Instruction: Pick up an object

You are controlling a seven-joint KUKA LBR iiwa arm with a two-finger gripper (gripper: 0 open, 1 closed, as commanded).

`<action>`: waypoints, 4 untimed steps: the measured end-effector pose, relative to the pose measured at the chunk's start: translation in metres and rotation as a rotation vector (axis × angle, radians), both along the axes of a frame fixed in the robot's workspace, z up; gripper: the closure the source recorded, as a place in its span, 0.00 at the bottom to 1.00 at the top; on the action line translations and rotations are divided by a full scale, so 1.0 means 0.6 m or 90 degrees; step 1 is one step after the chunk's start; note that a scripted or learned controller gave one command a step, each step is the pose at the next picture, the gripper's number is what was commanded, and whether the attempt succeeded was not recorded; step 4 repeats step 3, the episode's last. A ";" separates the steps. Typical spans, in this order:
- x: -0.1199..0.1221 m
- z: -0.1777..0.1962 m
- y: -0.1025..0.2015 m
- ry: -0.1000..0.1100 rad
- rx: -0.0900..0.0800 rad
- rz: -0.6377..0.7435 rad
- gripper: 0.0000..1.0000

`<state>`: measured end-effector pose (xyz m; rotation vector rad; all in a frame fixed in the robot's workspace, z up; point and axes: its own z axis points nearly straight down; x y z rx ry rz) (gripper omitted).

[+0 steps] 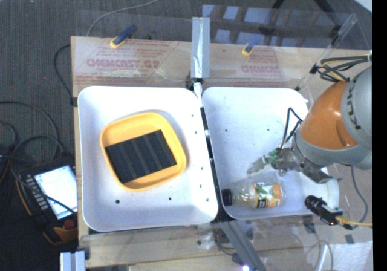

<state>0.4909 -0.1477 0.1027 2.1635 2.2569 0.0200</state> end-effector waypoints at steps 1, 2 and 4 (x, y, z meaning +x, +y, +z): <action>-0.003 -0.016 0.004 0.001 -0.006 0.107 0.00; 0.000 -0.017 -0.037 0.001 0.001 -0.031 0.00; -0.002 -0.017 0.016 -0.001 -0.006 0.000 0.00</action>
